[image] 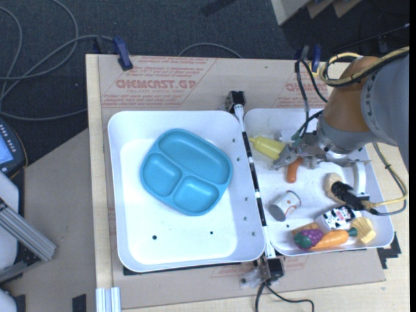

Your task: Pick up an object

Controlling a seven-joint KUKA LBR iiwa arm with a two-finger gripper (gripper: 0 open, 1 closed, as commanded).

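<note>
My tool (300, 156) sits low in the right bin (383, 236), at abt 10 o'clock of that bin; can't tell its state from this angle. An orange piece (292, 171) lies right under it, touching or nearly so, w/ a yellow piece (266, 146) just beside at 9 o'clock. I'd judge the orange one the target: come straight down, centre on its long axis, close across the narrow side, lift slow. Crowding: yellow piece may get nudged, bin wall is close. Mug (285, 205) sits at 6 o'clock, clear enough. Toy heap (328, 233) at 5 o'clock, well apart. Left bin (130, 239) has the blue plate (186, 171), no bother.
</note>
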